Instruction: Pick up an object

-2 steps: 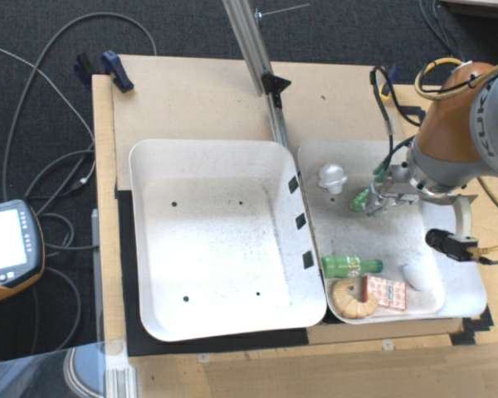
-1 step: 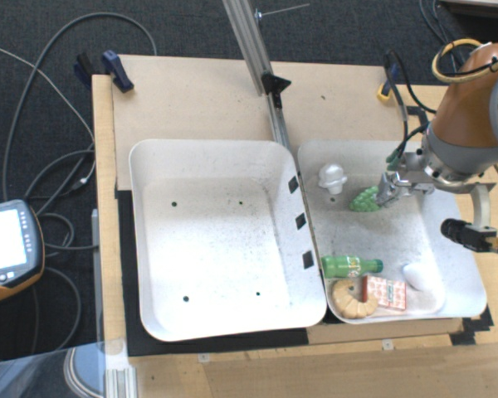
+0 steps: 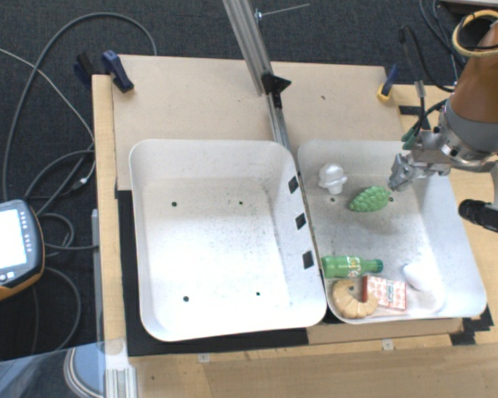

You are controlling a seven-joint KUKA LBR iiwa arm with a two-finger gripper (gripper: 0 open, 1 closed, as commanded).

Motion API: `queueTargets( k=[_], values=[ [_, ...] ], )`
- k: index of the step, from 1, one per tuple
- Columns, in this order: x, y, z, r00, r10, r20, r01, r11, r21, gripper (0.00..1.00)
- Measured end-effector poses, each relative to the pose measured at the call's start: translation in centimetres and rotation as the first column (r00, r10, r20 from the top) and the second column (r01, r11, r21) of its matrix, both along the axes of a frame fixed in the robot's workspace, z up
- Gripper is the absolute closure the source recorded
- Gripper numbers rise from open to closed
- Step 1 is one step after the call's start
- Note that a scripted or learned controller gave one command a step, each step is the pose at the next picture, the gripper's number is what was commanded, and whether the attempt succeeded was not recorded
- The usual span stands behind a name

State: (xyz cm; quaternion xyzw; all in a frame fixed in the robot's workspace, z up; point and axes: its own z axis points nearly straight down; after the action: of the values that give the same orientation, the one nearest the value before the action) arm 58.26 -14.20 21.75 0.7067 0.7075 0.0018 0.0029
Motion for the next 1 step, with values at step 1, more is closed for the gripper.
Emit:
queueTargets(
  k=[1],
  values=[
    [0.58,0.64,4.7,1.0,0.001,0.001,-0.001,1.0,0.0,1.0]
  ],
)
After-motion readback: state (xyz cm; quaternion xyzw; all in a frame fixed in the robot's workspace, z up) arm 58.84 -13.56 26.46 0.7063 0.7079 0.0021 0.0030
